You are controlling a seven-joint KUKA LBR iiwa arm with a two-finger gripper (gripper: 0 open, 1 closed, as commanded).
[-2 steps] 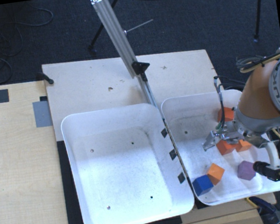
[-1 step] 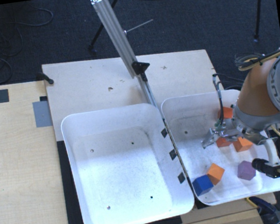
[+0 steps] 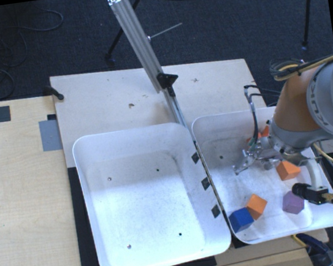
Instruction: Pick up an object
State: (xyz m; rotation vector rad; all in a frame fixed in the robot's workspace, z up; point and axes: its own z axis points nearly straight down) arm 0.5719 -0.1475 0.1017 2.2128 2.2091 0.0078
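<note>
The right bin (image 3: 215, 129) holds several small blocks. A blue block (image 3: 240, 219) lies at its front left, touching an orange block (image 3: 257, 204). A purple block (image 3: 293, 202) sits toward the front right. Another orange block (image 3: 288, 170) lies just under the arm's wrist, partly hidden by it. My gripper (image 3: 244, 164) hangs low over the middle of the right bin, left of that second orange block and behind the blue and orange pair. I see no block in it.
The left bin (image 3: 94, 147) lies beside the right one, with a row of black clips (image 3: 204, 182) along the shared wall. A slanted aluminium post (image 3: 141, 46) rises behind the bins. Cables (image 3: 324, 192) trail by the right bin's right rim.
</note>
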